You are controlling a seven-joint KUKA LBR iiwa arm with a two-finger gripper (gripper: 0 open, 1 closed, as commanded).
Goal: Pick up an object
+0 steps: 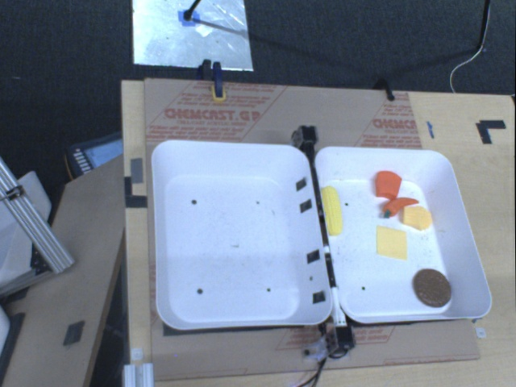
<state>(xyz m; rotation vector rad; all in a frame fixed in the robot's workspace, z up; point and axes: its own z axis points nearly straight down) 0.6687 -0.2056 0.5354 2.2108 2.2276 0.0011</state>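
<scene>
White right bin [463, 216] carries all the pickable stuff: yellow corn cob [330, 210] at its 9 o'clock edge, just beside the divider; orange wedge [388, 184] at 12 o'clock; small orange piece [397, 206] just below it, touching or nearly touching the yellow-orange block [418, 217] at 3 o'clock of centre; flat yellow square [393, 243] near centre; brown disc [432, 287] at 5 o'clock. Left bin [234, 236] sits at 9 o'clock of the right one. Both rest on brown cardboard [242, 111]. Whether my jaws are open or closed, cannot tell.
</scene>
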